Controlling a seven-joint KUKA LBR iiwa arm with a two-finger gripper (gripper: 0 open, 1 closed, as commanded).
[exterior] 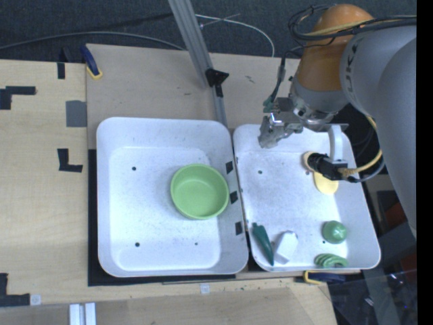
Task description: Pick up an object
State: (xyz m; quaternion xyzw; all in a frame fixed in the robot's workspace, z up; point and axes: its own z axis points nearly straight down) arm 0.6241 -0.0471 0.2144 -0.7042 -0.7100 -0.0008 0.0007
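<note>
Camera view is showing several loose things lying in the right bin [284,195], and I am holding none of them. A yellow piece [327,185] is sitting by that bin's right wall, partly hidden by my own hardware. A round green piece [333,231] is resting toward the bin's lower right corner, and a ribbed green piece [330,261] is lying just below it, against the bin's bottom rim. A dark green strip [262,244] is leaning along the bin's lower left corner, with a white block [285,246] just beside it on its right.

My gripper [270,135] is hanging over the bin's upper left corner, well apart from all of these things. I cannot tell whether it is spread or pressed together.

Left of the right bin, and touching it along one side, the left bin [128,208] is holding a green bowl [199,191], standing upright near its middle. Both bins are sitting on the pale surface [40,215]. A grey rail [191,32] is slanting down toward the gap between the bins, from beyond the right bin's upper left corner.
</note>
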